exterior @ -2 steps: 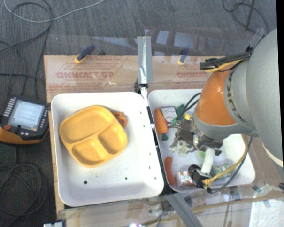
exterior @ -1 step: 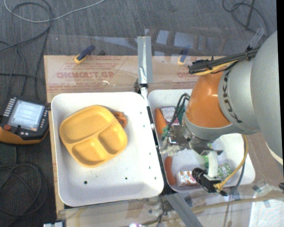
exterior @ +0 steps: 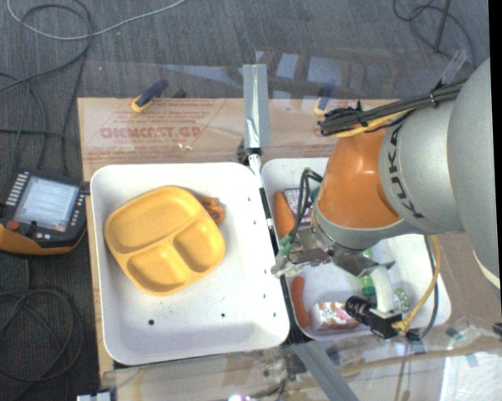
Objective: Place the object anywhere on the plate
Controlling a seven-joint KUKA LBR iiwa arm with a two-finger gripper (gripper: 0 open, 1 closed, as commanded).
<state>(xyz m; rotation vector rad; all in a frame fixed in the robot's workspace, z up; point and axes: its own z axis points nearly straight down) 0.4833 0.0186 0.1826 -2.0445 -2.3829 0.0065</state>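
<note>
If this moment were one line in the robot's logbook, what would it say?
arm: over right bin | claw: near bin's left wall, grip unclear | yellow plate: left bin, nothing placed yet

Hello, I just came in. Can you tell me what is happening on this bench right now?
A grey and orange robot arm reaches in from the right and hangs low over the right bin, which holds several small objects, among them an orange carrot-like piece. Its gripper sits near that bin's left edge. The yellow divided plate lies in the left bin with nothing placed in its compartments; a small orange-brown item lies beside its upper right rim.
</note>
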